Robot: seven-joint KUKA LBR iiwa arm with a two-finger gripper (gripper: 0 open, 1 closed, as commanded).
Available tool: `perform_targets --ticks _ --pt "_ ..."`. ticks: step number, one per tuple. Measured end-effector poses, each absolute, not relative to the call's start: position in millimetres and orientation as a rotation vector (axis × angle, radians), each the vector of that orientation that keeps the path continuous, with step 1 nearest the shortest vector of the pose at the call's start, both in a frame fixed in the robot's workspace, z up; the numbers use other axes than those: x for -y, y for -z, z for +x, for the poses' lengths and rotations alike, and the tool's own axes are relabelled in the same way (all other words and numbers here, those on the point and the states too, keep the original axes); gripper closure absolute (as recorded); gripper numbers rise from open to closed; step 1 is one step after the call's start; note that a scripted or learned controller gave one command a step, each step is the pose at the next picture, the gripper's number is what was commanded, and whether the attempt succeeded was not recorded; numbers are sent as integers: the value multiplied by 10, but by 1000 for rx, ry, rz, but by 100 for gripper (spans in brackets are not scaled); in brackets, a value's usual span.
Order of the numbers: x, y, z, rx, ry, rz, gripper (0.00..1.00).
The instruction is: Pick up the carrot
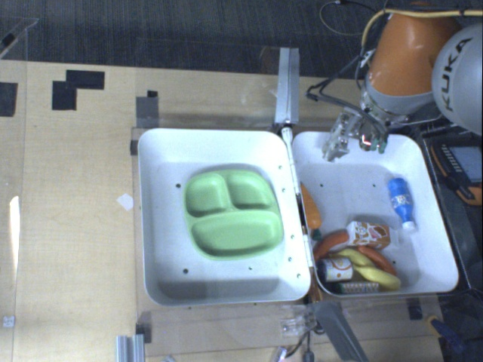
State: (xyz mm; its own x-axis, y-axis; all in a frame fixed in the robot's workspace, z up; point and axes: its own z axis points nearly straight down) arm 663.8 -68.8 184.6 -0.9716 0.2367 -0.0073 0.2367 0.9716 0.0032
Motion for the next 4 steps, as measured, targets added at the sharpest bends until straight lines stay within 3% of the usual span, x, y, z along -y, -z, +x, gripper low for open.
perform_targets --ticks 1,2,3,4 --pt "801 -950 6617 -3133 -3 61 100" --pt "788 -1046 6643 -3127 -8 65 100" --pt "1343 -882 6602 -3099 -2 430 100" --pt "2044 -886 6349 -3130 3 68 100"
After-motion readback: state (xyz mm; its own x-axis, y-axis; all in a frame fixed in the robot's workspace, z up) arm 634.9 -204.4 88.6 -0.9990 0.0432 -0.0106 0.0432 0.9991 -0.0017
